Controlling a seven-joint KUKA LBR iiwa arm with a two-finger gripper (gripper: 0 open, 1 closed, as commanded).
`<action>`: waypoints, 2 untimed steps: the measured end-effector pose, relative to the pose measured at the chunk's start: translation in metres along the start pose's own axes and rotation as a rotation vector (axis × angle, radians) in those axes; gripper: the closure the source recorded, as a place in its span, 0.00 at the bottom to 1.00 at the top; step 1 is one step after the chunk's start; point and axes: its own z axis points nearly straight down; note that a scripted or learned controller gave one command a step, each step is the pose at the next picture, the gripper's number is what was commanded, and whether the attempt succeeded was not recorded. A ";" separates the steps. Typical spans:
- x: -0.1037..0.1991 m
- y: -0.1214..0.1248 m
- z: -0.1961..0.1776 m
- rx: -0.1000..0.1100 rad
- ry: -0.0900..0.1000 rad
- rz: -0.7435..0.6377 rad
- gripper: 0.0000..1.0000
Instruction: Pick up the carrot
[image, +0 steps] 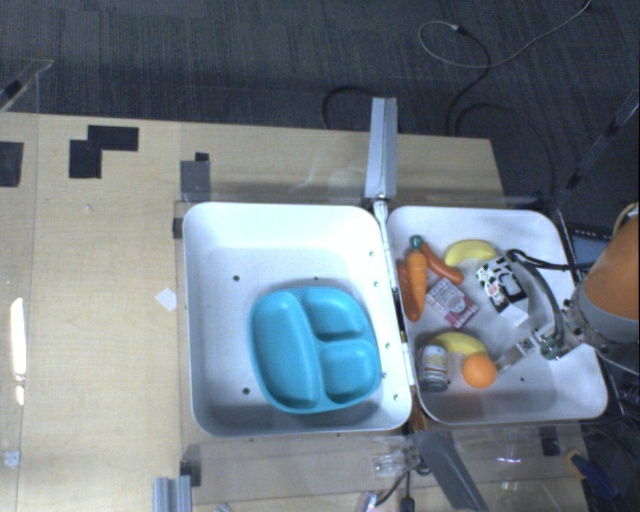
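Note:
The carrot (411, 287), orange with a green top, lies lengthwise against the left wall of the right bin (575, 400). A shorter red-orange piece (441, 266) lies slanted at its upper end. My gripper (512, 358) reaches in from the right and sits low in the right bin, just right of an orange (480, 371). That puts it about a hand's width right of and below the carrot, with nothing visibly held.
The right bin also holds a banana (470, 252), a pink packet (447, 299), a yellow fruit (460, 343) and a small can (433, 366). In the left bin (215, 300) lies a blue divided plate (315, 348). The arm (610, 290) enters over the right rim.

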 end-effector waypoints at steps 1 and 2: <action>0.046 0.026 -0.001 -0.002 -0.004 -0.187 0.00; 0.065 0.036 -0.001 -0.002 -0.004 -0.264 0.00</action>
